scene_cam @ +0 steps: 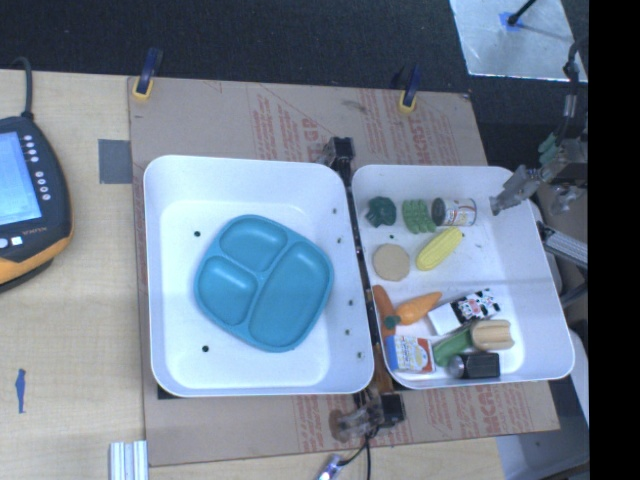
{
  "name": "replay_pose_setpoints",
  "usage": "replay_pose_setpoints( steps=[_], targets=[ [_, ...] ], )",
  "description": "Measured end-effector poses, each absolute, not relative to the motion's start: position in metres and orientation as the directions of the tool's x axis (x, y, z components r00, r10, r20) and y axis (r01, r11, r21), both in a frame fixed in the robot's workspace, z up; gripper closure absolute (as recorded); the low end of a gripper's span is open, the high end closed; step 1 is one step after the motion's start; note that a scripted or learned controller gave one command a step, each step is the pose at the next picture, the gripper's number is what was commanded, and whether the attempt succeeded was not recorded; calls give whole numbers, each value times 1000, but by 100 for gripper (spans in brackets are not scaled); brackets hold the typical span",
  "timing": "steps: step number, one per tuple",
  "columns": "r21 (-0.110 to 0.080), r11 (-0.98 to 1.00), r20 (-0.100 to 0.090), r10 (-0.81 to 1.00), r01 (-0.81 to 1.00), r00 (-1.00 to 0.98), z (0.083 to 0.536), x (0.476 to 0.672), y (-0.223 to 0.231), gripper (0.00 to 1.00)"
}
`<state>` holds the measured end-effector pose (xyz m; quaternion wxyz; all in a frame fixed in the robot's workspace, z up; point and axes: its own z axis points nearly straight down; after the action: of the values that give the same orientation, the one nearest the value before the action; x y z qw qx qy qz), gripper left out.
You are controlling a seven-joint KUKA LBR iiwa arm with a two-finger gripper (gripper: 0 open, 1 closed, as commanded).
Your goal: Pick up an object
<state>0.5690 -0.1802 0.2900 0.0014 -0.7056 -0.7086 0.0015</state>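
We see the gripper (506, 192) as grey metal, with greenish fittings and thin dark rods behind it.

We count two white bins side by side on the tabletop (70, 318). Left bin (170, 358): one blue divided plate (264, 283). Right bin (540, 298): green toy (381, 211), small can (455, 212), corn cob (439, 249), round beige disc (392, 262), carrot (418, 307), further small items crowded at the near edge. The gripper (515, 190) hangs at the right bin's far right rim. A handheld controller (25, 203) lies at the left.
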Motion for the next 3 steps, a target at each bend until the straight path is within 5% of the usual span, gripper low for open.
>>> replay_pose_setpoints(
  steps=[1,3],
  targets=[
    [-6,5,-1,1000,1000,-5,201,654,-150,0],
    [-5,4,-1,1000,1000,-4,91,602,-140,0]
  ],
)
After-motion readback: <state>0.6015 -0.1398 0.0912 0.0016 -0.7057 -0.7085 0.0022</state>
